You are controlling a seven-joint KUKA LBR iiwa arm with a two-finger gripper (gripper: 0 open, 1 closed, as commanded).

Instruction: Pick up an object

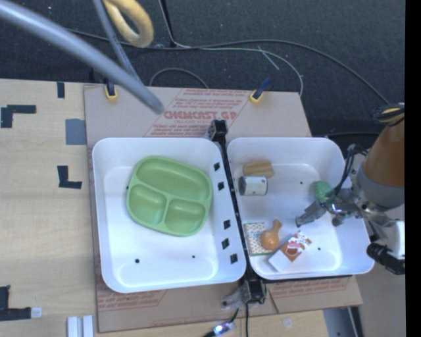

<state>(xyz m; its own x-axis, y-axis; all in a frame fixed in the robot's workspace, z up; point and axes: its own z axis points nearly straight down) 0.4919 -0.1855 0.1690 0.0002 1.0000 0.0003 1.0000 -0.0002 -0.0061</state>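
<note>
The right bin holds several small objects. A tan block and a silver can on its side lie at the back left. A green object sits near the right wall. An orange drumstick-shaped toy rests on a patterned card at the front. Beside them lies a red and white box. My gripper reaches in from the right, low over the bin floor between the green object and the red and white box. Nothing shows in its grasp.
The left bin holds a green divided plate. A black divider runs between the bins. The arm's orange band hangs over the right bin's right rim. Cables and a yellow object lie behind the bench.
</note>
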